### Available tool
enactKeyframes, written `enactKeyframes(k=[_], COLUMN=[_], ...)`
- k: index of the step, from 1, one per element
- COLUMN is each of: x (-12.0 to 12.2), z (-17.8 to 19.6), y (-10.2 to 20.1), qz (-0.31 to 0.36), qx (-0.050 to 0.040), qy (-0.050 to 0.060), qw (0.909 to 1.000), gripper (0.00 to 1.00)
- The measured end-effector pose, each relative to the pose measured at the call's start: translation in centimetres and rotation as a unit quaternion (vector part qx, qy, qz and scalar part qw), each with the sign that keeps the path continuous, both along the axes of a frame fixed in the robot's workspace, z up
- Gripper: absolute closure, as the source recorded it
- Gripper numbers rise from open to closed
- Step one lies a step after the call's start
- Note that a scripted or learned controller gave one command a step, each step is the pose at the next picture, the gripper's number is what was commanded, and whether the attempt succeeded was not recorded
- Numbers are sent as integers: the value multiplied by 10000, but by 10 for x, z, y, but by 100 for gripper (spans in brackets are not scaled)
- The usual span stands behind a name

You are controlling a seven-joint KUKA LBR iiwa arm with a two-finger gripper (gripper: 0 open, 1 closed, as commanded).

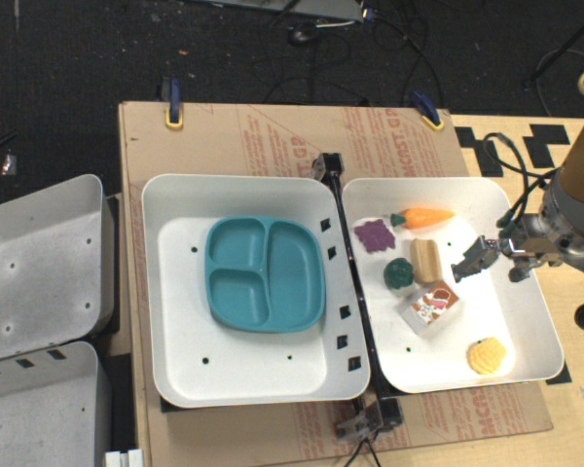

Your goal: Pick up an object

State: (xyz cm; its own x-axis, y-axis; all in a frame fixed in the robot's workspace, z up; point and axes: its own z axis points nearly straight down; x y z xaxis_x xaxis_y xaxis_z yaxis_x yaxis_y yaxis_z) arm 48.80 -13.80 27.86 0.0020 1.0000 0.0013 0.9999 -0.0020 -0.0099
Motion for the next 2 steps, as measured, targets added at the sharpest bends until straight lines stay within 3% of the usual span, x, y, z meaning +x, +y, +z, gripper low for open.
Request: enactKeyframes(k=[1, 2], x=[2, 3], z=[5, -59], y=[0, 2], qz=[15, 2], qx=[-8, 0], qy=[-48, -16], qw=[10000, 10000], gripper=[0, 0])
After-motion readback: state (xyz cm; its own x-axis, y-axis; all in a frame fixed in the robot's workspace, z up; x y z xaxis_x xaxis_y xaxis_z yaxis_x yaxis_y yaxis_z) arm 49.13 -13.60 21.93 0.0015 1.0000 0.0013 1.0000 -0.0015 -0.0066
